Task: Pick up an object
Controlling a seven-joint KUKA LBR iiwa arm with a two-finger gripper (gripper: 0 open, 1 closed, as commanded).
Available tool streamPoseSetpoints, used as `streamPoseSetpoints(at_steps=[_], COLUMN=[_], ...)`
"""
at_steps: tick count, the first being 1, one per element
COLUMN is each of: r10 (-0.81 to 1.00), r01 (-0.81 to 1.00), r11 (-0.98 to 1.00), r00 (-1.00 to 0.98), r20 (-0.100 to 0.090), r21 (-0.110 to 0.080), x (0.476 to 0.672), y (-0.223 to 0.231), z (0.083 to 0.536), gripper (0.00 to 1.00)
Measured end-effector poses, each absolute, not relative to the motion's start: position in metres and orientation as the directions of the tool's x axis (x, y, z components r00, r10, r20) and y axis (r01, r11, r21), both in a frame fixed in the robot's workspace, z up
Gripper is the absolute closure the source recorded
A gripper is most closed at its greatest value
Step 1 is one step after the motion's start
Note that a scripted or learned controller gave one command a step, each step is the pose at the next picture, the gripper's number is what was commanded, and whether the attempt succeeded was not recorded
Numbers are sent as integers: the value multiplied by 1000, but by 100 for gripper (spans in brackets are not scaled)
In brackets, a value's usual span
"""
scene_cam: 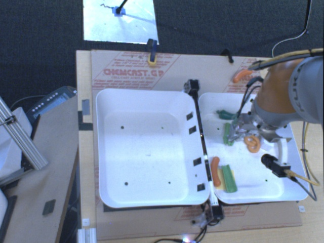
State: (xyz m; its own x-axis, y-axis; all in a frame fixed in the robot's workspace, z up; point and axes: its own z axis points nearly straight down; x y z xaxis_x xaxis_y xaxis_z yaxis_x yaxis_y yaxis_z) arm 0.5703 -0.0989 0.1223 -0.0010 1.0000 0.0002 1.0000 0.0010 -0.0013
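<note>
Bench top is tan board with red print, two white bins side by side on it, dark carpet behind. Left bin (147,146) sits beside the right bin (283,186), black clips along the shared edge.

Arm (291,92) comes in from the right, orange band above the wrist, reaching down into the right bin. Gripper (238,131) sits over the bin's middle, left of centre. Can't tell its state from this angle, wrist body blocks it.

Objects in the right bin:
- green piece (229,133) right at the gripper, upright-ish, contact unclear
- small dark green item (225,115) just far of it
- orange ring-shaped thing (252,144) just right of the gripper
- orange-red stick (215,170) and green block (229,178) side by side, touching, near-left corner

Another orange item (242,75) lies on the board, far of the right bin.
</note>
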Motion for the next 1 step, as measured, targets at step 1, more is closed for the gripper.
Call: streamPoseSetpoints(at_steps=[1], r10=[1000], r01=[1000], r11=[1], r00=[-1], r20=[1], r21=[-2], x=[562], y=[-86], z=[83], gripper=[100])
